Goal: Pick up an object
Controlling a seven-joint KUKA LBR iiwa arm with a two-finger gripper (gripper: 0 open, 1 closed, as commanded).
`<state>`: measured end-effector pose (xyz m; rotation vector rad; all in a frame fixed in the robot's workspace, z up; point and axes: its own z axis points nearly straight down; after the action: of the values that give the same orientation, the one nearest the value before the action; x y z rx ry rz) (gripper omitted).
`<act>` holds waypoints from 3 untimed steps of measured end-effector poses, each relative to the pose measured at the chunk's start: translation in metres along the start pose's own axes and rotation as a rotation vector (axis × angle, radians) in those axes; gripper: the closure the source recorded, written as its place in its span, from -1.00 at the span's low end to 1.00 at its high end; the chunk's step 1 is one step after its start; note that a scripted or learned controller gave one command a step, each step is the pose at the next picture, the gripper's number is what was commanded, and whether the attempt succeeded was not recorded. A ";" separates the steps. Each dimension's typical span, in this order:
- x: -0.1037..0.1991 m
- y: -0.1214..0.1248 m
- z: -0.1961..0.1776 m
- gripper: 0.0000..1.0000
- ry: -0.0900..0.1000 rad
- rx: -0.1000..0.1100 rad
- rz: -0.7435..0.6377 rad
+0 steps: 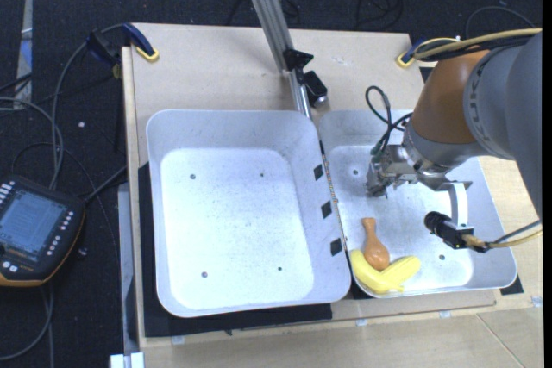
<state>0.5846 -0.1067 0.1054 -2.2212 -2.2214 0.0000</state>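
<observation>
Yellow plastic toy banana [385, 273] lies in the front corner of my right white bin [492, 211], touching a small orange toy shaped like a drumstick [374, 247]. My pincer [378, 185] hangs low over the bin floor, apart from both toys. I cannot tell its state. I think the banana is light, hard and slippery, so I should squeeze across its fat middle.

Looks like a robotics lab: plywood bench [224, 56] on dark carpet, loose cables [52, 125] everywhere, a teach pendant [30, 228] on the floor (screen lit), aluminium rail [267, 4] overhead, and the arm [483, 108] over white bins [233, 129].
</observation>
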 end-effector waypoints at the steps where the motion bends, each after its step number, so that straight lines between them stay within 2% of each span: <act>1: 0.000 0.001 -0.042 1.00 0.000 -0.003 0.000; 2: -0.001 0.005 -0.104 1.00 -0.001 -0.006 0.000; 3: -0.002 0.005 -0.140 1.00 -0.001 -0.003 0.000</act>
<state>0.5901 -0.1082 0.2458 -2.2228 -2.2237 -0.0032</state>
